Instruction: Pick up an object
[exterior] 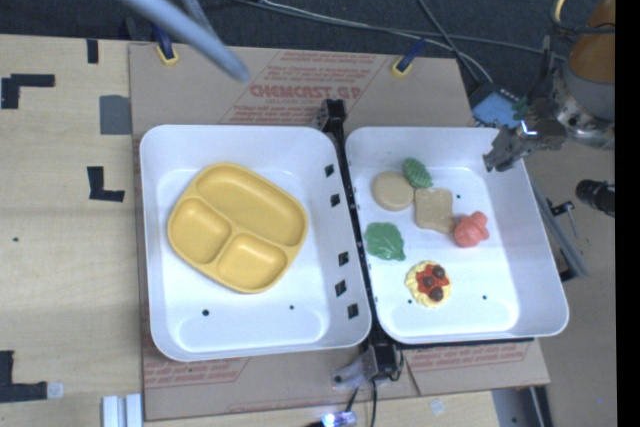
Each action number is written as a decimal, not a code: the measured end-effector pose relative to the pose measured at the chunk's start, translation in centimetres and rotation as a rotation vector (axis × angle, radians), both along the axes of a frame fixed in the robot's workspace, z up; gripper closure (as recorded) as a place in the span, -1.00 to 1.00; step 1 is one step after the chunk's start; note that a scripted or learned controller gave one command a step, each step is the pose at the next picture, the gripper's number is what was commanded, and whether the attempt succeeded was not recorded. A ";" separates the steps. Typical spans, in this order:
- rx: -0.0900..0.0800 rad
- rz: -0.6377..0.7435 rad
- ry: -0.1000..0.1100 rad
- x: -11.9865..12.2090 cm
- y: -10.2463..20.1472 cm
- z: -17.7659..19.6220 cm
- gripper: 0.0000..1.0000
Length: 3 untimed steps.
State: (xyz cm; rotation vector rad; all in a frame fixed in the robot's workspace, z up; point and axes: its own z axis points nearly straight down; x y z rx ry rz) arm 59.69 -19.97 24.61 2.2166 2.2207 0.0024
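Observation:
The right bin (520,245) holds several toy foods: a round tan cookie (392,191), a dark green leafy piece (417,174), a tan toast slice (434,210), a red strawberry-like piece (470,229), a green leaf (384,240) and a small yellow pizza with red dots (430,283). My gripper (507,153) hovers at the bin's upper right corner, above its rim and apart from all the foods. Nothing shows between its dark fingers.
The left bin (170,315) carries a yellow three-compartment plate (237,226). A black divider with clips (345,215) runs between the bins. Cables cross the dark floor behind the bench. A blue part (492,106) sits by the wrist.

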 end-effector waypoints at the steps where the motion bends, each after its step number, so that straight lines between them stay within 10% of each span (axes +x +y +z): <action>1: 0.002 0.004 0.003 0.9 5.0 0.3 1.00; 3: 0.002 0.004 0.006 0.5 15.9 -2.2 1.00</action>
